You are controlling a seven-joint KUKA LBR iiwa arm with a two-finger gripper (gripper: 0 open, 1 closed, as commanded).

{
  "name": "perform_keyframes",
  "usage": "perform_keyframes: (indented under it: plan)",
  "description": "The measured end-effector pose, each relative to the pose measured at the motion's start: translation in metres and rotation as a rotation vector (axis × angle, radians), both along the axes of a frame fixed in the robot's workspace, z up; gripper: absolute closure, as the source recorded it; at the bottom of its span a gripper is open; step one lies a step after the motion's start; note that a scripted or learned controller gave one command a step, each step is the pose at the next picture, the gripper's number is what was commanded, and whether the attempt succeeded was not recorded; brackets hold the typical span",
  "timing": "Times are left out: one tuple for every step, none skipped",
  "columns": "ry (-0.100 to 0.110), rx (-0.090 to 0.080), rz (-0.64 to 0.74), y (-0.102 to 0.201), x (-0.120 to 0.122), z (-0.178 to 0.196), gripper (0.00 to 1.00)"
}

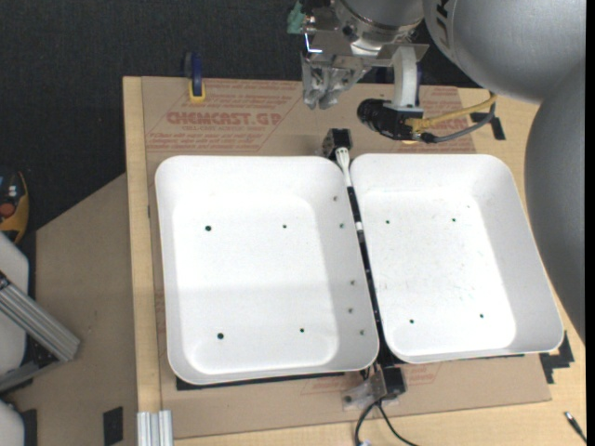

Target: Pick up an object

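My gripper (323, 89) hangs high over the brown board behind the bins, just beyond the far end of the seam between them. Nothing shows beneath its tip or in its grasp. The left white bin (177, 249) and the right white bin (521, 249) lie side by side below it. Their floors show plain white with a few small dark dots. The grey arm with its orange band comes in from the top right and hides the right bin's far corner region.
A blue and yellow clamp (194, 74) stands on the board's far left edge. A black clip (337, 142) holds the bins together at the far end, and another clip (383, 384) with a cable sits at the near end. Metal framing lies at the lower left.
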State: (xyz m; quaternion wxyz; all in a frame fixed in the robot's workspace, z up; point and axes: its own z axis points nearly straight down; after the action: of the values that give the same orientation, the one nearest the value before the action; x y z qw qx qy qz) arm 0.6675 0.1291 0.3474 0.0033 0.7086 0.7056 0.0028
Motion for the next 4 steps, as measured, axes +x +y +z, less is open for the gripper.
perform_keyframes:
  plan:
    - [0.019, 0.001, 0.012, 0.084, -0.004, -0.085, 1.0]
    - [0.005, 0.003, 0.007, 0.092, -0.016, -0.053, 1.0]
    - [0.001, 0.0, -0.001, 0.032, -0.008, -0.01, 1.0]
    - [0.021, 0.0, 0.009, 0.099, -0.004, -0.109, 1.0]
